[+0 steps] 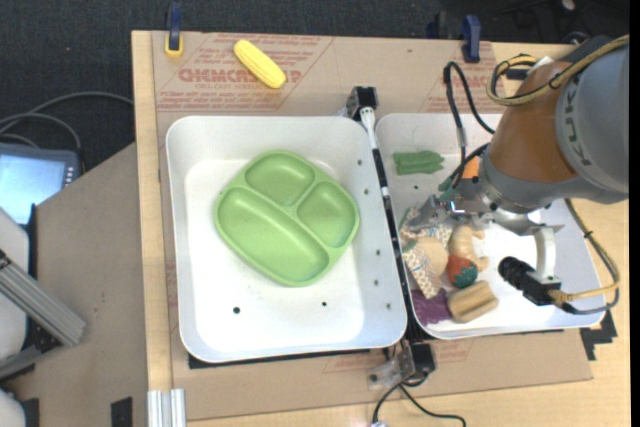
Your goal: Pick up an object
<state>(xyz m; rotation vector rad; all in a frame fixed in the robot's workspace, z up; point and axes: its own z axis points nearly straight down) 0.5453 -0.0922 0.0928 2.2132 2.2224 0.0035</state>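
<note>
Arm (560,130): nearest the lens, we see it reach in from the right over the right bin.
Left bin (195,215): we find a green divided plate (287,215) lying flat in it.
Board (330,55): a yellow corn cob (259,63) lies on it, behind the left bin.
Right bin (580,255): we see a green piece (417,162) at the back and a heap of small things (450,270) in front, a tan block (473,300) among them.
Gripper (450,215): low over the heap; we cannot tell its grip.
</note>
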